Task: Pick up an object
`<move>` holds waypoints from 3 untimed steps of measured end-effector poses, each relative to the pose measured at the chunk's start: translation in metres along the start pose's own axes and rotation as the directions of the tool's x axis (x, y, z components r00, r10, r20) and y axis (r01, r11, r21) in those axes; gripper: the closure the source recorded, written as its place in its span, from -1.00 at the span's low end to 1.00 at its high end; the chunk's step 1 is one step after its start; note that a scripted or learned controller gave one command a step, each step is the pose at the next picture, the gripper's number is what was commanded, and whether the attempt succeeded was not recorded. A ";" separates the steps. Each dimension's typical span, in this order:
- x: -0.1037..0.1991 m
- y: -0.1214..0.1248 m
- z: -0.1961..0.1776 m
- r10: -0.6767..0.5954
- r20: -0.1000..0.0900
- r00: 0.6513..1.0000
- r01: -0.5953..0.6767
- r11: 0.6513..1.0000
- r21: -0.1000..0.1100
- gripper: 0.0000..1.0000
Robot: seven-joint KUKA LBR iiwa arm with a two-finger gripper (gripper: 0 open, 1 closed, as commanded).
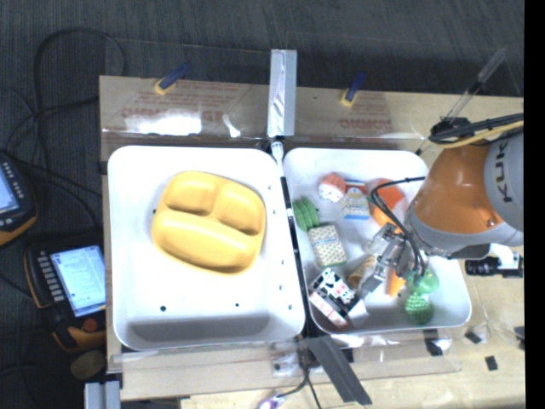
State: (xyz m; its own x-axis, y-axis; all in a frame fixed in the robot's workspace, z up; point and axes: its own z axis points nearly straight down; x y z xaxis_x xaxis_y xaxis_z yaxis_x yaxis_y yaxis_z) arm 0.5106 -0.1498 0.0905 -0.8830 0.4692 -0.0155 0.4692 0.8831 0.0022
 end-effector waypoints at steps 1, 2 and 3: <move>0.013 -0.018 -0.001 -0.092 0.006 0.996 0.092 0.996 -0.002 -1.00; -0.053 0.029 -0.001 -0.121 -0.014 0.993 0.121 0.993 -0.001 -1.00; -0.039 -0.013 0.001 -0.199 -0.001 0.980 0.199 0.980 -0.002 -1.00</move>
State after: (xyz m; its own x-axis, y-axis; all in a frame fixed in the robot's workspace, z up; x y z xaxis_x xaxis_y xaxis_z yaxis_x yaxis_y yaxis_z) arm 0.5392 -0.1796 0.0903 -0.9587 0.2841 -0.0149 0.2842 0.9588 0.0011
